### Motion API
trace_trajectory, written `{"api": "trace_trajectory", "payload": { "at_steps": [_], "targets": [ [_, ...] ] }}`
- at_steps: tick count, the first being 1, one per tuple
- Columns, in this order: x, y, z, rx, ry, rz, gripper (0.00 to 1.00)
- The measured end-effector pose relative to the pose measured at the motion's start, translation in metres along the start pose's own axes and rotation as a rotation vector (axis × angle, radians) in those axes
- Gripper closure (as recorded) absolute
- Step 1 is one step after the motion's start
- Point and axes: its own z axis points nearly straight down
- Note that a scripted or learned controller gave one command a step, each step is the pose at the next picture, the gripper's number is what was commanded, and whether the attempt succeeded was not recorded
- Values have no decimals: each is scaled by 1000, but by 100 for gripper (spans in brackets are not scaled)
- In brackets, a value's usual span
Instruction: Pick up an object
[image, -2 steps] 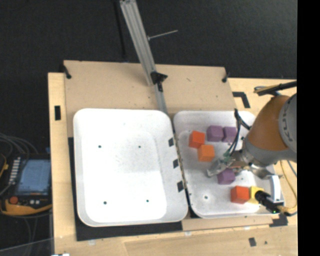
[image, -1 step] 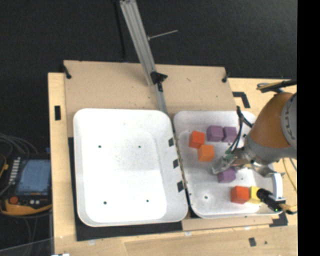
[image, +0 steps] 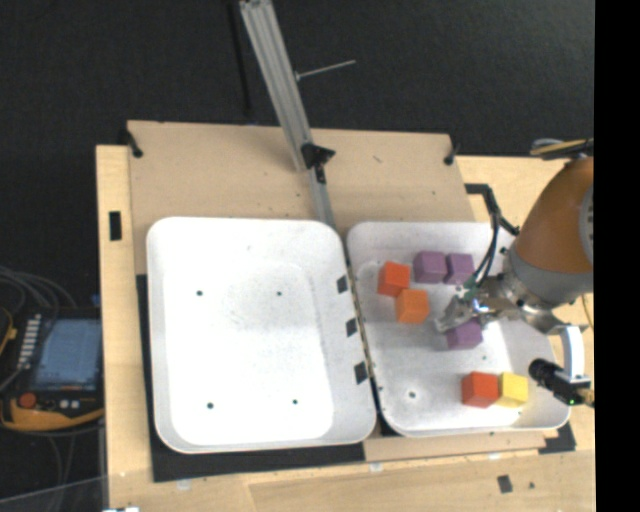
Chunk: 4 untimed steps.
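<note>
Two white bins were seen on a wooden bench; blocks lay in the right bin (image: 440, 420). The gripper (image: 462, 314) was lowered over a purple block (image: 465, 335), its state impossible to tell. Light and rigid, the block would likely be grasped across flat sides.

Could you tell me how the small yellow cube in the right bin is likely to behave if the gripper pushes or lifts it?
The small yellow cube has flat faces, so it would probably slide rather than roll. It looks rigid and likely light. It touches a red-orange cube, so a push from the right would probably shove both across the right white bin.
</note>
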Motion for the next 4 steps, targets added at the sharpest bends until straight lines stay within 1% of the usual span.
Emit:
{"api": "trace_trajectory", "payload": {
  "at_steps": [1, 2, 3, 4],
  "targets": [
    [-4, -1, -44, -1, 0, 0, 100],
    [-5, 1, -80, 0, 0, -1, 100],
    [41, 9, -72, 5, 1, -3, 100],
    [94, 18, -84, 3, 3, -2, 100]
  ]
}}
